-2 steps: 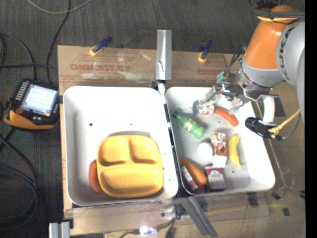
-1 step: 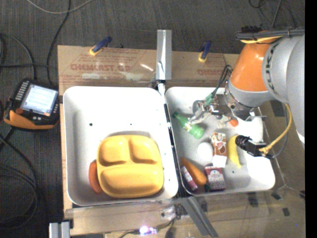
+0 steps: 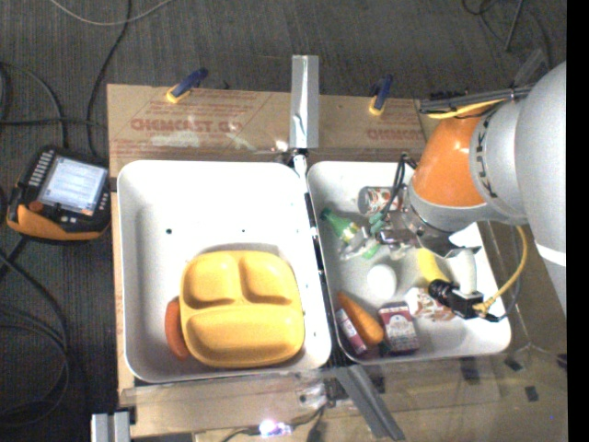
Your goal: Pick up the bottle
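Gripper (image 3: 385,233) hangs low over the middle of the right bin (image 3: 497,339), and whether it is wide, narrow or holding anything cannot be told from this slanted view. Just toward the bin's left wall from it lies the bottle (image 3: 342,227), clear with green on it, on its side and touching or nearly touching the gripper's tip. Toward the far edge, just beside the gripper, a can (image 3: 377,198) lies tilted. Nearer the front, a white round object (image 3: 380,278) rests on the bin floor. Along the front edge sit an orange carrot-like piece (image 3: 361,319) and a small red-and-white box (image 3: 398,328), side by side. The left bin (image 3: 147,210) carries a yellow divided tray (image 3: 243,309) in its front half, with an orange-red object (image 3: 172,328) partly hidden under the tray's left side.
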Available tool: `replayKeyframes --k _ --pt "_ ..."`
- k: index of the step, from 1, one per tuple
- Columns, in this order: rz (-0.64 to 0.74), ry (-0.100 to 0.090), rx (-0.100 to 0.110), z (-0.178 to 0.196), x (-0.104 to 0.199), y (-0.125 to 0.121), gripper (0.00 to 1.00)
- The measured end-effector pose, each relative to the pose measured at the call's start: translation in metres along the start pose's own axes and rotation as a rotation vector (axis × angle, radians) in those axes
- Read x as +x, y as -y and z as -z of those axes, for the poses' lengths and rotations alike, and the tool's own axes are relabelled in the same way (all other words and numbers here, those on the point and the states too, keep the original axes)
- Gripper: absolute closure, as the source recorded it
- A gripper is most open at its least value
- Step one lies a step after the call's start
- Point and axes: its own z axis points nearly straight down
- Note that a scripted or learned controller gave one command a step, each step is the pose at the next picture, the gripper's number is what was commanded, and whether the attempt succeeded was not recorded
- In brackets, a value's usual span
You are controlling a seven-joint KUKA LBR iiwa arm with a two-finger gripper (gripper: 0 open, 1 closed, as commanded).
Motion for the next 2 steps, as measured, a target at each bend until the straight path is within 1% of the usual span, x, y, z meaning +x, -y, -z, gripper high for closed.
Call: replayKeyframes --k 1,2 --pt "0.038 0.002 -0.011 -0.021 -0.010 -0.035 0.00" --pt "0.568 0.013 -0.015 -0.020 -0.015 -0.023 0.00"
